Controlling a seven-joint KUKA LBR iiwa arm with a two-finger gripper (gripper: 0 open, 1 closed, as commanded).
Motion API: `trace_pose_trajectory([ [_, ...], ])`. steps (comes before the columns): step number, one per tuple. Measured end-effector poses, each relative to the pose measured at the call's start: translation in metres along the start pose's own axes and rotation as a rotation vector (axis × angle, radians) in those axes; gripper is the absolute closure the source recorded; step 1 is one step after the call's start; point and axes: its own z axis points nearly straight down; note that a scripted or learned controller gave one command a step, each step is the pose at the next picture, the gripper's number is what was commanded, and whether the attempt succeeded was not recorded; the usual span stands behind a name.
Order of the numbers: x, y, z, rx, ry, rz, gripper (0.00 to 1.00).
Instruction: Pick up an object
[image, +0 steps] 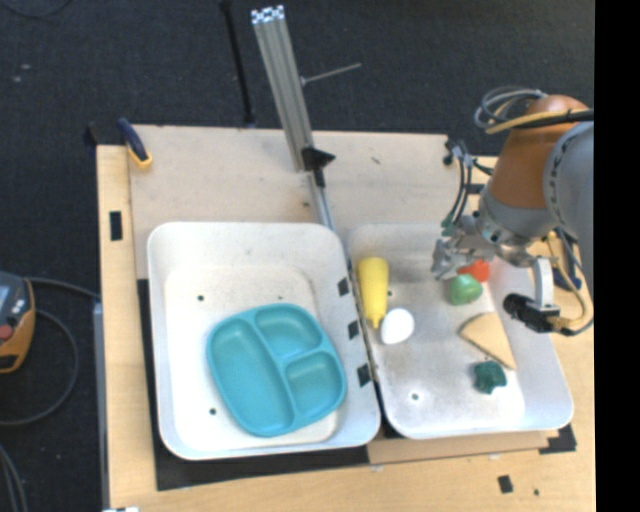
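While the gripper (458, 262) is hanging over the right bin (540, 400), a green object (464, 290) is lying just below it beside something orange-red (480, 269); whether the fingers are clenched or released, I cannot tell.

Two white bins (170, 260) sit on a pale tan surface (220, 170). The divided tray (277, 368) is turquoise. The banana (373, 288) is yellow, the egg (397, 326) white, the round piece (464, 291) green, the wedge (488, 338) tan, and the small piece (488, 376) dark green.
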Motion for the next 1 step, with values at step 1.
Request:
trace_pose_trajectory([
  [1,-0.0006,-0.0028,-0.0447,0.005,0.003,0.000,1.00],
])
